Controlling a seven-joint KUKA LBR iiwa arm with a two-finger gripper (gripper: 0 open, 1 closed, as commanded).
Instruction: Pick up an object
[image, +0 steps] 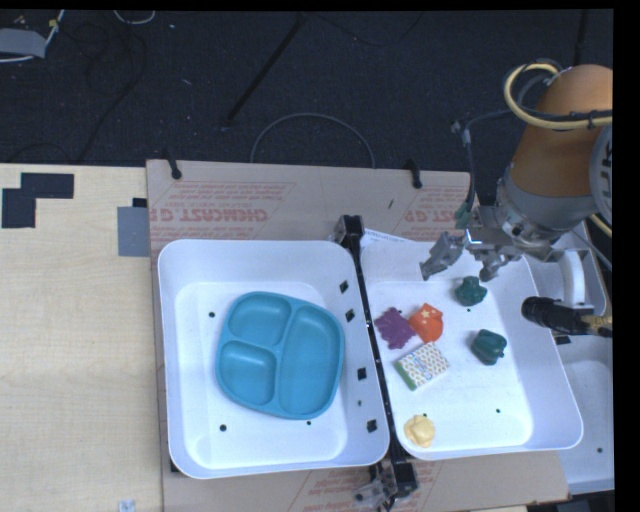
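So there's a pale wood tabletop (70, 330) with a sheet of cardboard (270, 200) laid on it, printed with red lettering that reads upside down from this angle. Two shallow white bins sit side by side on the cardboard, touching along a black clamp strip (362, 330) down the middle. The left bin (190, 440) has a blue divided plate (280, 355) in it, three compartments, sitting roughly in the centre. The right bin (540, 420) is the same kind of tray. A few dark square and L-shaped marks (40, 195) show on the tabletop at far left, and black cables (310, 125) loop over the dark floor behind.
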